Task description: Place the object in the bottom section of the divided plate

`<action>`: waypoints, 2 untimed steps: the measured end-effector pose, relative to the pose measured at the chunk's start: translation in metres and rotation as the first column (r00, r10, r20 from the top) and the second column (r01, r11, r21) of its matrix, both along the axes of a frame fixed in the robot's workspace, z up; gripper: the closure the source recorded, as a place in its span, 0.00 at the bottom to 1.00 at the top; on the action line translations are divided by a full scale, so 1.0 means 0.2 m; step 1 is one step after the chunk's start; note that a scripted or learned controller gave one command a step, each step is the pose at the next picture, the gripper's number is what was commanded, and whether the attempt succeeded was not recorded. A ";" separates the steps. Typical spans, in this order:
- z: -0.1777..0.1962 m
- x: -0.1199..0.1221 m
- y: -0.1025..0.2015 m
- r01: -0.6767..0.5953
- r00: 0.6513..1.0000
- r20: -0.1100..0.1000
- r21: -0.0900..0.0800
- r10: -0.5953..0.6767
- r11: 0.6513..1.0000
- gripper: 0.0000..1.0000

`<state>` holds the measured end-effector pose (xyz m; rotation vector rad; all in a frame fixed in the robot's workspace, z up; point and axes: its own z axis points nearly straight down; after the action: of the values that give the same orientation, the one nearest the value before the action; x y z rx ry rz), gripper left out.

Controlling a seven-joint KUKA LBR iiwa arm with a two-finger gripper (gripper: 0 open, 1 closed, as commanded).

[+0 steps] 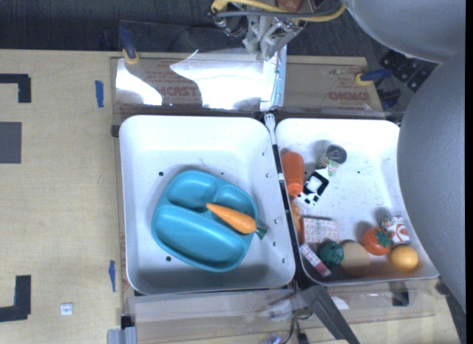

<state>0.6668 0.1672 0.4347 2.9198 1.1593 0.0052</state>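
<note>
Looking at: we are seeing the divided plate [201, 220] sitting in the left bin [140, 187], teal, three sections, big one at the bottom of the view.
Carrot: we are finding the carrot [233, 218] lying on the plate, across the ridge between the upper right section and the bottom section, leafy end poking over the right rim.
Long axis: it is running from upper left to lower right, tip pointing upper left.
Gripper: we are spotting the gripper [272, 39] high at the top of the view, above the back edge of the bins, well apart from the plate.
Claw state: we are not able to tell, the tips are blurring into the shiny back wall.
Key relation: the carrot is lying below and slightly left of the gripper in the view, near the divider between bins.
Right bin: the right bin [369, 139] is holding mixed clutter, an orange bottle [293, 172], a tomato [378, 240], an orange fruit [404, 259].
Judgement: we are reading the carrot as not fully in the bottom section.
</note>
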 end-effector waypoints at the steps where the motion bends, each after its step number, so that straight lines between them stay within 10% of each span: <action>1: 0.00 -0.05 0.06 0.196 0.981 -0.002 0.001 -0.196 0.981 1.00; 2: 0.00 -0.05 0.07 0.404 0.915 -0.001 0.001 -0.404 0.915 1.00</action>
<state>0.6572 0.1802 0.4346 3.0969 0.5316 0.0044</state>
